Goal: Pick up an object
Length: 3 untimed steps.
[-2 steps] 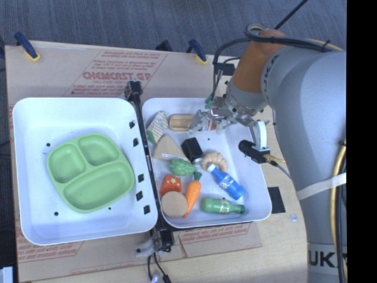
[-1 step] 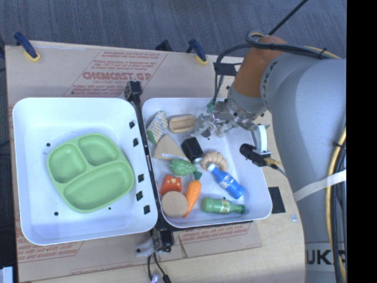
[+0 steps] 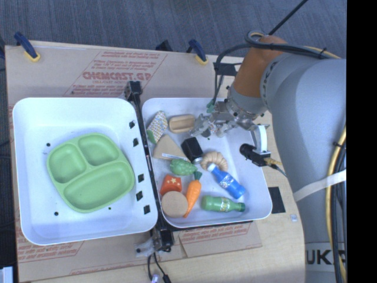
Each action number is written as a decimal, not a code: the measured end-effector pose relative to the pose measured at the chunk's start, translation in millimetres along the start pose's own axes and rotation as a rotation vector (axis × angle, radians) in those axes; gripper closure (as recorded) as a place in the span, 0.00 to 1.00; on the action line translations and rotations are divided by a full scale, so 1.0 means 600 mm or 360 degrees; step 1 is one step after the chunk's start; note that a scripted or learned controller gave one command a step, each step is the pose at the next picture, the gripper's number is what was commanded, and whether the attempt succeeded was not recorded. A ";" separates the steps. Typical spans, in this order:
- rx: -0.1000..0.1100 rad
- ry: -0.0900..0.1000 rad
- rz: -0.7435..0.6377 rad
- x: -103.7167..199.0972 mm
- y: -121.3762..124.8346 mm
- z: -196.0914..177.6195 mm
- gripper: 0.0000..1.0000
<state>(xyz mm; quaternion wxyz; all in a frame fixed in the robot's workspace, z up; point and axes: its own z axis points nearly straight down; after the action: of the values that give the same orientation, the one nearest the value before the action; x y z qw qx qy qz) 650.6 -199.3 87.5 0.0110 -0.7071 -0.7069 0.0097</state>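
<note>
- Over the right bin, the gripper hangs above the toys; whether its fingers are open, I cannot tell.
- Just beside it lie a bread roll and a black block.
- A green plate sits in the left bin.

Floor: grey ribbed carpet fills the top of the view, beyond the bench; a pale object sits at the top edge, cut off
Bench top: brown cardboard sheet printed with red lettering; it lies flat under the bins
Clamps: two blue clamps with yellow tips, one at the far left corner, one at the far edge
Light: even and soft; shadows faint
</note>
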 end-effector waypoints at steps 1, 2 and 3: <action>-0.0001 0.0000 0.0001 -0.002 0.000 0.000 0.00; -0.0038 -0.0002 -0.0008 -0.015 0.009 -0.005 0.00; -0.0032 0.0000 -0.0013 -0.013 0.009 -0.020 1.00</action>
<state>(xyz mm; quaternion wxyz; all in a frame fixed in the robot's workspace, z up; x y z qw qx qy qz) 656.4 -207.4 99.3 0.0037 -0.7042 -0.7100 0.0025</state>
